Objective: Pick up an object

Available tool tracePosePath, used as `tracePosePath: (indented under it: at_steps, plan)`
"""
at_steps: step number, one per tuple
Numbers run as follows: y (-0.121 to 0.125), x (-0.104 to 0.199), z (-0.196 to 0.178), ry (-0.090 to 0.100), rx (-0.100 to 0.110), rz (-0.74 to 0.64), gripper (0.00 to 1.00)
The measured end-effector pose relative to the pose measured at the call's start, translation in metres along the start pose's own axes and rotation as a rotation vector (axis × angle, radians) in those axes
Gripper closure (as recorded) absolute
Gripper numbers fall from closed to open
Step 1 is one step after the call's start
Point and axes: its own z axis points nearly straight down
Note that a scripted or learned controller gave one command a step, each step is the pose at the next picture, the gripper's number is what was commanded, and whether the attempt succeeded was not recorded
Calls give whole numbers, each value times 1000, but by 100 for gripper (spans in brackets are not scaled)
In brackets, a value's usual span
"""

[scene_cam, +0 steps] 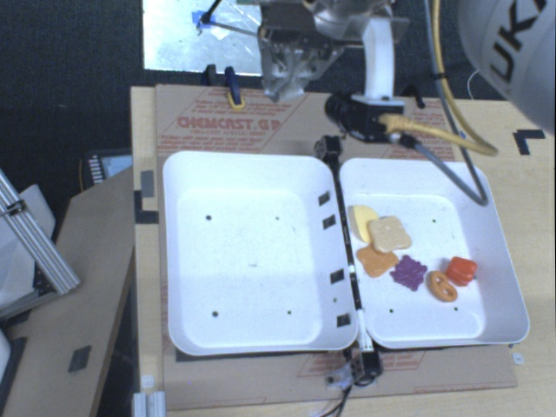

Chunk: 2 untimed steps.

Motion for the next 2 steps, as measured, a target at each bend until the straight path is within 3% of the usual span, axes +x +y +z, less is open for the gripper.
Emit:
tracePosePath:
  at_steps: [1,2]
  plan:
    - [0,0,-11,1,-2,-3,100]
    - [-69,-166,10,-4,1,21,100]
